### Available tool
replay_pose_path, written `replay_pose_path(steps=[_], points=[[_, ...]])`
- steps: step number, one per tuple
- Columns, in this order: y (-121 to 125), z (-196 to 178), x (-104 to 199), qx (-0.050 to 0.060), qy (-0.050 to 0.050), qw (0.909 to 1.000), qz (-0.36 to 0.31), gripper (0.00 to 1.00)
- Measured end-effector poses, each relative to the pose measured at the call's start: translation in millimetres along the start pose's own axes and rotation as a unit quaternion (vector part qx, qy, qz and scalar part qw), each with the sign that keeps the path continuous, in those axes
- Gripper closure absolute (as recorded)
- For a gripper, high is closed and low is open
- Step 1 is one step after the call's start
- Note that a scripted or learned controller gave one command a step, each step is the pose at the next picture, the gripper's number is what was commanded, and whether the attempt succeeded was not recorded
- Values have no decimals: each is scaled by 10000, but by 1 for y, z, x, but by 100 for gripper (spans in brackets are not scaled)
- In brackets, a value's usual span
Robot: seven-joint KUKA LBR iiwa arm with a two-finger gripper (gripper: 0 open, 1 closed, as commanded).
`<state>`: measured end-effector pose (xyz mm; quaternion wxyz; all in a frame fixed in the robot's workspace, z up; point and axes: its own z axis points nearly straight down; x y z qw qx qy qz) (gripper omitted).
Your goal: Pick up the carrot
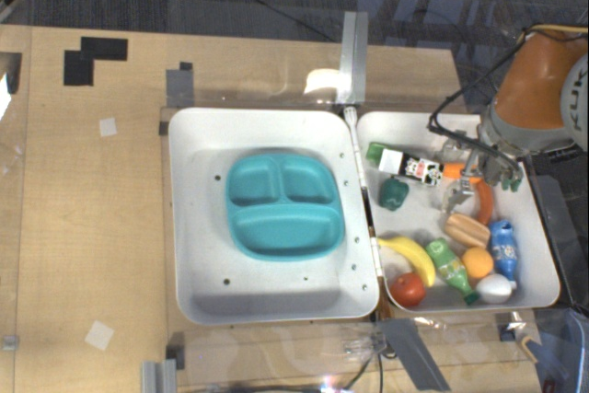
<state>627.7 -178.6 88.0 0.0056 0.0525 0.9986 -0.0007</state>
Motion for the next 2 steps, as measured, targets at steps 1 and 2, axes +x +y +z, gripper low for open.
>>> replay_pose_path(steps=[1,2], points=[[-2,0,16,3,0,9752,2212,0],[-1,-14,12,-4,-48,9760,2175,100]])
